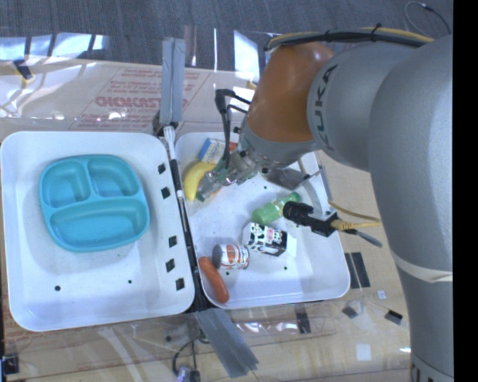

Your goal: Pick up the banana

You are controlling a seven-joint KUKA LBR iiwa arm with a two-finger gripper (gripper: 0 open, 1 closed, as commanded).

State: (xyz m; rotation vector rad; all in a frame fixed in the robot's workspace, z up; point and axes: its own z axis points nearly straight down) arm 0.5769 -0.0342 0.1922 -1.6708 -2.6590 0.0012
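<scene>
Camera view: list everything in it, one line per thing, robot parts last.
left bin: one, white, bench left
right bin: one, white, beside it
plate: one, blue, left bin
banana: one, yellow, right bin, far left
packet: one, blue-white, behind banana
green thing: one, right bin middle
carton: one, black-white, right bin middle
can: one, silver-red, near front
sausage: one, orange-red, front left
arm: one, grey-orange, from right
end effector: one, dark, beside banana

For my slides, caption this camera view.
KUKA gripper at the banana in the right bin; blue plate in the left bin.

Grey arm [398, 118], orange band [291, 94]
</scene>
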